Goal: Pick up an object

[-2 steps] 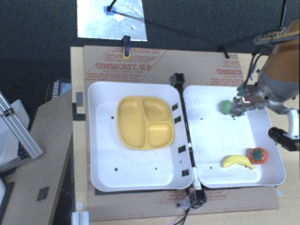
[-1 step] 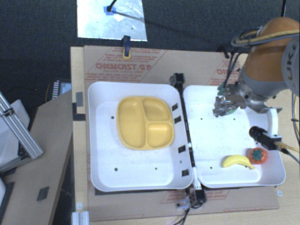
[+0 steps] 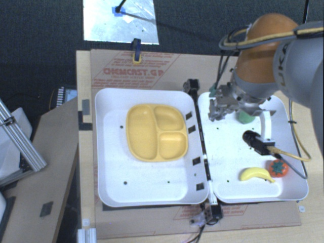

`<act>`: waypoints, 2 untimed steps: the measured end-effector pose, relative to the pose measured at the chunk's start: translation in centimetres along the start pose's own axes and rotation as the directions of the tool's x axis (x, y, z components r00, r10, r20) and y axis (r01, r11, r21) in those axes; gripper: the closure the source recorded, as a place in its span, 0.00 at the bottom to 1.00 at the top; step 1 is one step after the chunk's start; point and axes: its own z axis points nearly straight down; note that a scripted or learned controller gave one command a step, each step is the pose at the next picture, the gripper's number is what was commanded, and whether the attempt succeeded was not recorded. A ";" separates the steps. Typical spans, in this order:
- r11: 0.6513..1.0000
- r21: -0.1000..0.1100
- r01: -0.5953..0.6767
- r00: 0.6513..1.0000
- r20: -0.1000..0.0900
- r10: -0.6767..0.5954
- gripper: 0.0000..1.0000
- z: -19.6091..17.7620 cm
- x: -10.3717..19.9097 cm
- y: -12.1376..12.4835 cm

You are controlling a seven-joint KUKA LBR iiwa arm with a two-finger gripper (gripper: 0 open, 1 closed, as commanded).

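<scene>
Grey tool (image 3: 217, 113) over right-hand bin (image 3: 228, 156), nr green obj (image 3: 246, 117), banana (image 3: 257, 174) well apart; spread/pressed can't tell.

The arm (image 3: 276, 54) is in from the right, and the gripper (image 3: 218, 111) hangs over the far left part of the right bin (image 3: 228, 156). A green thing (image 3: 246, 118) sits just beside it, partly hidden. Down at the near side lies a banana (image 3: 255, 174), with a red fruit (image 3: 279, 168) just to its right. The left bin (image 3: 116, 178) carries a yellow divided plate (image 3: 156, 132).
</scene>
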 end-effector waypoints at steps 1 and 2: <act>1.000 0.000 0.001 1.000 -0.001 -0.001 1.00 1.1 5.7 1.3; 1.000 0.000 0.000 1.000 -0.001 0.000 1.00 1.9 10.1 4.0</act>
